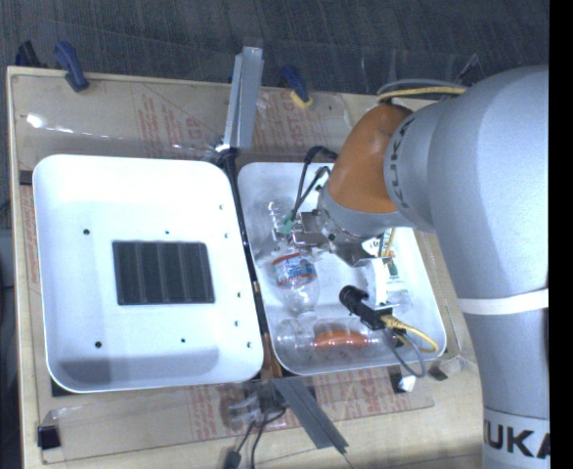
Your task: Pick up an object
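Observation:
My gripper (294,227) is down inside the right bin (257,186), at its upper middle, with the grey arm and orange wrist band covering much of the bin from the right. Just below the gripper lies a crumpled clear plastic bottle (295,273) with a red and blue label; whether they touch is unclear. Along the bin's near wall lies a second clear bottle (318,338) with something orange inside or next to it. A flat black ribbed rectangle (162,272) rests in the middle of the left bin (71,189).
A small white item (391,283) sits by the right bin's right wall, partly hidden by the arm. A grey metal bar (242,91) stands at the back between the bins. Blue clamps (69,64) hold the board's back edge.

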You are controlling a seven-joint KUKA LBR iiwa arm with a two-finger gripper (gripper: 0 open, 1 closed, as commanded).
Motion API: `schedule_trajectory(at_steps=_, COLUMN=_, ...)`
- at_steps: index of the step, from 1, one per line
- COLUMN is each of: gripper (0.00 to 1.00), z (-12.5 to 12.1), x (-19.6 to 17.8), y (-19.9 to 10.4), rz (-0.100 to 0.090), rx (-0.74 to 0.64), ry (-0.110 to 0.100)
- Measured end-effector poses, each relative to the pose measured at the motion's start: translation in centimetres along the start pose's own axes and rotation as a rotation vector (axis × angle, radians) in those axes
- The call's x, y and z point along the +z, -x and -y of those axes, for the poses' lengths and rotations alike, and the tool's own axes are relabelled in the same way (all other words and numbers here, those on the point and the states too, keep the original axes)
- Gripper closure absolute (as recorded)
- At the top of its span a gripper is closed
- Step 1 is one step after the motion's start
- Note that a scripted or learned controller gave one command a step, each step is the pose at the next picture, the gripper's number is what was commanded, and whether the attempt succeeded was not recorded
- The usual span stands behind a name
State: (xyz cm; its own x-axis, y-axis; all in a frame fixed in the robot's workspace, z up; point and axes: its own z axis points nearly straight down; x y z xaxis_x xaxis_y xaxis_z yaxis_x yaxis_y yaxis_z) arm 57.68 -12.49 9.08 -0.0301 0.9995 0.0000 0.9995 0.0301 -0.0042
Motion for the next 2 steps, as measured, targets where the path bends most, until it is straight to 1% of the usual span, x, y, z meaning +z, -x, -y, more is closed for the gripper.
schedule_trajectory(at_steps=1, gripper=1.0, z=0.0, x=-1.0, y=0.0, rz=0.001, rx=-0.004, ry=-0.001)
schedule_trajectory(at_steps=2, gripper=1.0, z=-7.7, x=-9.5, y=-2.2, rz=0.0, rx=-0.121, ry=0.004)
